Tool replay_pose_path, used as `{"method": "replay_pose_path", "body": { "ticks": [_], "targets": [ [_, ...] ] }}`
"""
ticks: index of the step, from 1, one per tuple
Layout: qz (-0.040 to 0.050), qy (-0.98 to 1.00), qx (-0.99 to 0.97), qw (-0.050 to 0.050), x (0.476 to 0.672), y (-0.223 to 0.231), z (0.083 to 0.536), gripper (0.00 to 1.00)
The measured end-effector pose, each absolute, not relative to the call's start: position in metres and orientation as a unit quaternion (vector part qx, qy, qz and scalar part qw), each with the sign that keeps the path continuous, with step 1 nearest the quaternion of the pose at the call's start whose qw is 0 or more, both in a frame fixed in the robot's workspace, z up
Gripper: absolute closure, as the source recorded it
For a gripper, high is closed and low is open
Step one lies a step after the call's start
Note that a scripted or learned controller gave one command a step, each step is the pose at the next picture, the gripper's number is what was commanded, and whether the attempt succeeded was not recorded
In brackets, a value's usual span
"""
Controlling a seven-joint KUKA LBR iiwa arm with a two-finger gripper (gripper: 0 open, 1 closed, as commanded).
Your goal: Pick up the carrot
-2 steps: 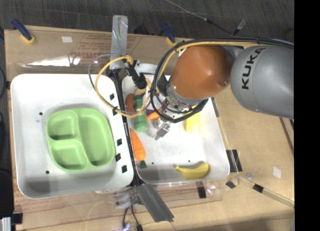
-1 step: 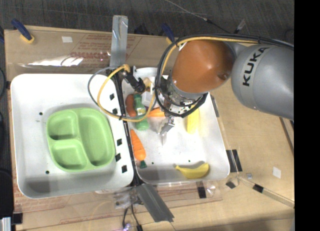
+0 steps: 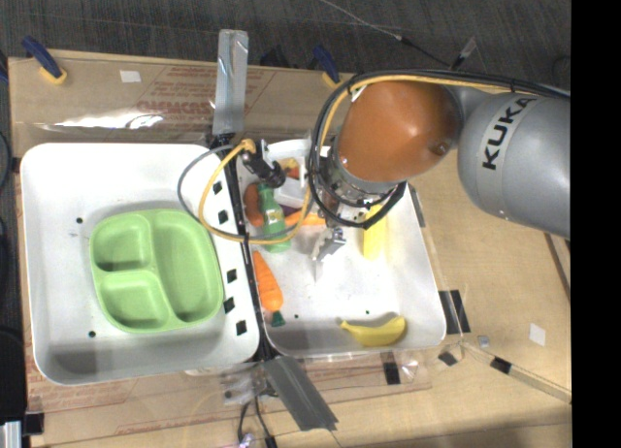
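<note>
The carrot [image 3: 267,283] is lying against the right bin's [image 3: 427,281] left wall; the jaws, hanging apart, should be descending squarely astride it.

Robotics lab: KUKA arm [image 3: 505,160], taped white bins [image 3: 58,339], cardboard-covered bench [image 3: 146,87], loose cables [image 3: 218,189].

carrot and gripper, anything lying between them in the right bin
In the camera view, only bare white bin floor lies between the gripper and the carrot; the green bottle stands just above that stretch.
</note>
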State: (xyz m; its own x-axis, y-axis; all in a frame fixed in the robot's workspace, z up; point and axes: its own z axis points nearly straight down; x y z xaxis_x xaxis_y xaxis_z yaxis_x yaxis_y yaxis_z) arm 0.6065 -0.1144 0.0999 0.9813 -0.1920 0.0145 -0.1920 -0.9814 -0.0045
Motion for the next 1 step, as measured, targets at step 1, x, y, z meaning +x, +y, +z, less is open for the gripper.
{"method": "replay_pose_path", "body": {
  "ticks": [1],
  "targets": [
    [-0.0112, 0.093, -0.996, 0.005, 0.6086, -0.1095, 0.1104, 1.00]
  ]
}}
